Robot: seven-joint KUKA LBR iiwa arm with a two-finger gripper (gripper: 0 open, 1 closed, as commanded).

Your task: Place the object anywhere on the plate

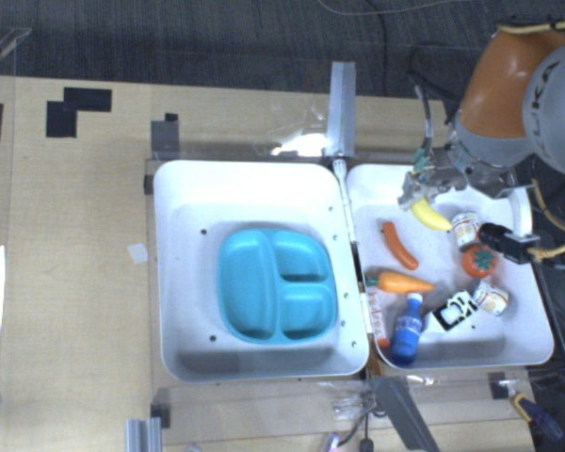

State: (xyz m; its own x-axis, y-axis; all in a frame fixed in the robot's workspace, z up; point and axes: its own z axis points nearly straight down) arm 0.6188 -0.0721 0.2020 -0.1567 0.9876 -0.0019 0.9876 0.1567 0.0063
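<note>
A light blue plate (273,283) with three compartments lies in the left bin (184,252), and nothing rests on it. My gripper (421,188) hangs over the upper part of the right bin (537,332), right at the upper left end of a yellow banana (432,217). I cannot see whether it touches the banana. Below the banana lie an orange-red sausage (398,244) and a carrot (405,282).
The right bin also holds a blue bottle (407,329), a red tomato (478,261), a small can (463,225), a second can (492,298) and a black-and-white item (457,310). A metal divider post (342,111) stands between the bins at the back.
</note>
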